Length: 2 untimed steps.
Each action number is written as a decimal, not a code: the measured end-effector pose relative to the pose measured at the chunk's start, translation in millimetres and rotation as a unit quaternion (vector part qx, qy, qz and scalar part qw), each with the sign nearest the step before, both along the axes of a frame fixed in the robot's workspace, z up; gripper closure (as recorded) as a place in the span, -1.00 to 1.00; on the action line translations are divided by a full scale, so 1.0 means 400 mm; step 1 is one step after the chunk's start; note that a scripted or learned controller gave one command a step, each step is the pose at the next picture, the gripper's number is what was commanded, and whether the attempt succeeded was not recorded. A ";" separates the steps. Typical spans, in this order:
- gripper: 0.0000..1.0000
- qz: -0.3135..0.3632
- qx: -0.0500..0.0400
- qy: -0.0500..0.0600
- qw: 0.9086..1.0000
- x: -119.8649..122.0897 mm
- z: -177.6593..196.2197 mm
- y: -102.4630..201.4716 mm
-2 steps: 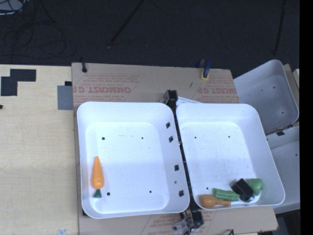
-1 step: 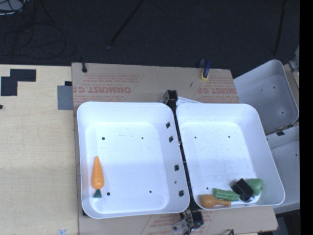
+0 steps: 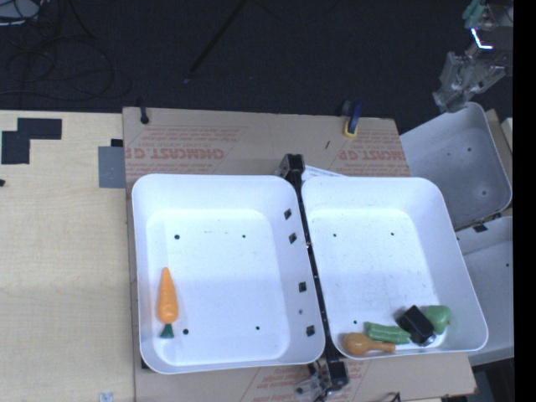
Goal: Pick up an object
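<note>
Carrot (image 3: 167,298) lying untouched near left bin's (image 3: 209,193) left wall; pickup not begun, everything left to do. Gripper (image 3: 469,74) parked well apart at upper right, jaw state impossible to tell.

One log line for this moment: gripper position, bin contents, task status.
gripper: top right, off bins | left bin: carrot | right bin: green toy, black block, green pod, orange piece | pick: not begun

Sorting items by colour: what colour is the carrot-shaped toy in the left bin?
Orange, with a small dark green tip at its lower end; the carrot toy shows clearly in the camera view.
</note>
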State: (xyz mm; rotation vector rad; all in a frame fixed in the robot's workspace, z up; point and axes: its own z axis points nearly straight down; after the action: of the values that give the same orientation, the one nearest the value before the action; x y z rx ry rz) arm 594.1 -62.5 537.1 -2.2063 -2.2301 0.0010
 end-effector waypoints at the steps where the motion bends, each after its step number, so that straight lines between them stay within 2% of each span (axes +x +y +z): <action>1: 1.00 -0.002 -0.001 -0.001 1.000 0.033 -0.001 0.152; 2: 1.00 -0.005 -0.001 0.001 1.000 -0.006 0.000 0.147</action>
State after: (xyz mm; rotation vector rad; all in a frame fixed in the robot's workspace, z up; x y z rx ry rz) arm 591.8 -3.7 537.2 -2.2177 -2.2199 0.0055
